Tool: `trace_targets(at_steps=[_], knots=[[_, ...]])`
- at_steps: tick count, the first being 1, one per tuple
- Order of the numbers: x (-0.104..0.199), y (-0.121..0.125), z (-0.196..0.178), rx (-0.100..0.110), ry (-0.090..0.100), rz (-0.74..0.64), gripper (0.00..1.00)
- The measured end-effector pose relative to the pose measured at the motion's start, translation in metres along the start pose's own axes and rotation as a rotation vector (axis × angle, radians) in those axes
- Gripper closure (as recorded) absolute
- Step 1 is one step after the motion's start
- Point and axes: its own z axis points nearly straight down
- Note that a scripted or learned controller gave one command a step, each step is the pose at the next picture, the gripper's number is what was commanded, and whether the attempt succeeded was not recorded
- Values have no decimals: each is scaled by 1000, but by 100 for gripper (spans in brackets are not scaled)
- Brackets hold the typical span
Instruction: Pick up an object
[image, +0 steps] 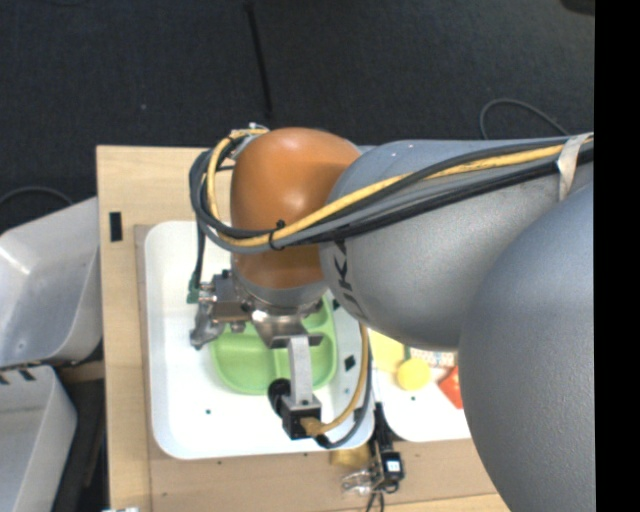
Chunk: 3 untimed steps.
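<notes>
Green bowl (240, 366) is what you have nearest the gripper (262, 325): it lies in the left bin (170, 400), directly beneath the gripper and spreading out from under it toward the near rim and toward the divide between the bins. The gripper hangs low over the bowl's far portion, and the wrist with its orange band (285, 210) sits squarely above it, so your view of the business end is blocked. You cannot tell whether the jaws are apart or together, nor whether they touch the bowl. Nothing shows you the bowl lifted; it appears to rest on the white floor of the bin. On the arm's side of the gripper, across the divide, the right bin (432, 428) holds a yellow ball (411, 375), with a flat pale yellow piece (385, 350) just beyond it and a red item (450, 386) close on its far side, mostly hidden by the arm. All three are well apart from the gripper. Black and yellow cables (213, 205) loop around the orange band above it. Both bins sit on the wooden bench (122, 300).
</notes>
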Motion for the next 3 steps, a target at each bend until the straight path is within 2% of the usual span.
trace_targets(at_steps=[1, 3], knots=[[-1, 3, -14, -4, 2, 5, 100], [-4, 5, -26, 8, -4, 15, 100]])
